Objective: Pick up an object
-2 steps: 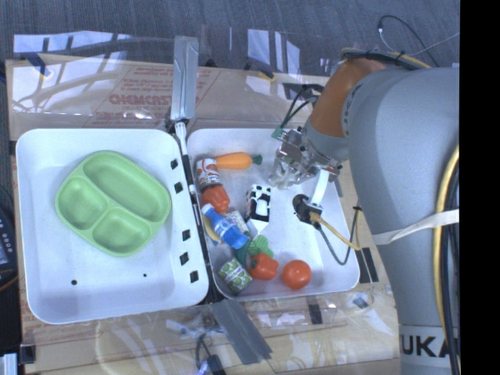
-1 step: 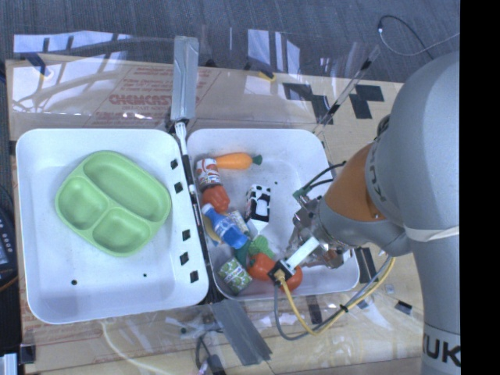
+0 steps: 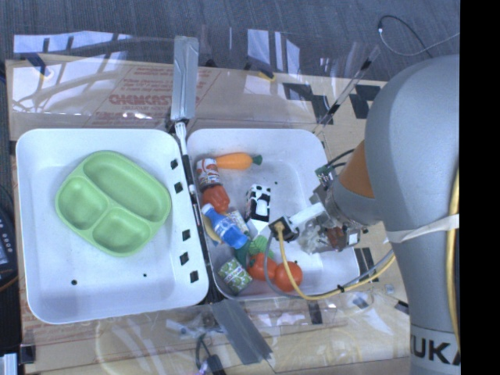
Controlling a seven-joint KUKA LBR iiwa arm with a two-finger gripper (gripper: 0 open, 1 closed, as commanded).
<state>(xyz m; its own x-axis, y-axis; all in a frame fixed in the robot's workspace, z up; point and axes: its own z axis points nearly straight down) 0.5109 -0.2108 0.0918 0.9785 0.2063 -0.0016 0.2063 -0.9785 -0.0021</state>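
On the bench point(image 3: 78, 92), the right bin point(image 3: 301, 170) holds a heap of toys point(image 3: 230, 229) along its inner wall, my gripper point(image 3: 316, 237) sits just beside them, how wide it stands I cannot tell, and I'd centre over the lone carrot point(image 3: 234, 161) at the far end first.

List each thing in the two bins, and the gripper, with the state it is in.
Green divided plate: right way up, flat in left bin.
Toy carrot: lying on its side, right bin.
Blue bottle: lying on its side, right bin.
Green box: tilted, right bin's near corner.
Gripper: low over the right bin, grip unclear.
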